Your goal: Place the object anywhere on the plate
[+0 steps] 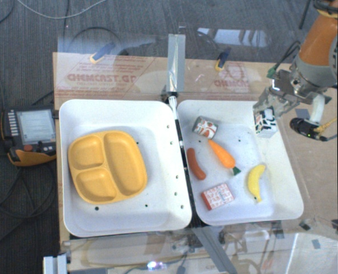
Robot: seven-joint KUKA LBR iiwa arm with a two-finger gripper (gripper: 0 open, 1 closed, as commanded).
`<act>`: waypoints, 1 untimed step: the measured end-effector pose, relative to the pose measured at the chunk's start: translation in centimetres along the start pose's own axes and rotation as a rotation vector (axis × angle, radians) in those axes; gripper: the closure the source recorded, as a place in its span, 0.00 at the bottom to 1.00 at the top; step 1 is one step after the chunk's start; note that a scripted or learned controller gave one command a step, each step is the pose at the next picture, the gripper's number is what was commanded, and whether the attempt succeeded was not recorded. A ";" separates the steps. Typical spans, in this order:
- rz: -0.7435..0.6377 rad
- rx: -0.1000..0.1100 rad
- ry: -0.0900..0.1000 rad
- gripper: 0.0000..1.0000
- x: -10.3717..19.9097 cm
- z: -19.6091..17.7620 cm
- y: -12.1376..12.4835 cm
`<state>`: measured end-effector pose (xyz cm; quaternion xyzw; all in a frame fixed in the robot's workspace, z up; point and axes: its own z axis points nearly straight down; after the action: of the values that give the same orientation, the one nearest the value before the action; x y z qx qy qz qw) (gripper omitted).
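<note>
The claw (267,114) sits at the right bin's (283,210) far right edge, closed on a black-and-white carton (265,122). The plate (107,166) lies well to its left, bare. Grasp seems made; carrying and placing remain.

1. Plate (107,166): yellow, three compartments, lying flat in the left bin, slightly left of the bin's centre (long axis a little askew).
2. Object (265,122): small black-and-white carton, standing upright at the upper right edge of the right bin, directly beneath the hand (270,104). Whether the hand grips it cannot be told.
</note>
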<state>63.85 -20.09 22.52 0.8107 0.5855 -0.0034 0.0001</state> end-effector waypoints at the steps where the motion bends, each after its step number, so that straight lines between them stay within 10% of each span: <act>1: -0.030 0.001 0.003 1.00 6.8 4.3 -1.2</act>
<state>64.86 -13.27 18.19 0.8019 0.5974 -0.0026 -0.0015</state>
